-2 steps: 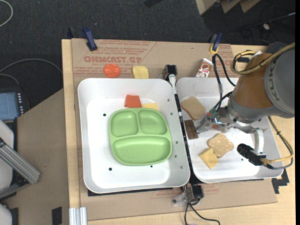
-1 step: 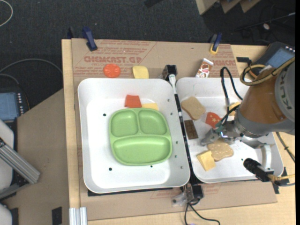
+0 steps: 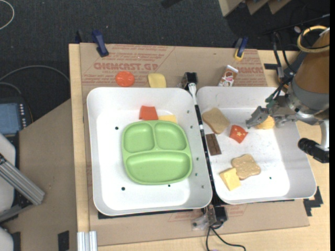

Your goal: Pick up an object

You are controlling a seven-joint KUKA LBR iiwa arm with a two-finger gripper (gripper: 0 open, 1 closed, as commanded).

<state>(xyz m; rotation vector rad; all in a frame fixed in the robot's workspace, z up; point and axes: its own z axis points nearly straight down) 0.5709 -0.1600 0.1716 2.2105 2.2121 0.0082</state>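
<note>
My gripper is low over the upper right part of the right bin, reaching in from the right. A small yellow piece lies right at its tip, partly hidden by it. To its left in the same bin are a red piece and a tan bread slice. A brown bar lies along the bin's left wall. A toast-shaped piece and a yellow cheese block sit nearer the front.
The left bin holds a green divided plate, a red block and a pale yellow piece. Behind the bins on the cardboard lie an orange disc, a yellow piece and a small carton.
</note>
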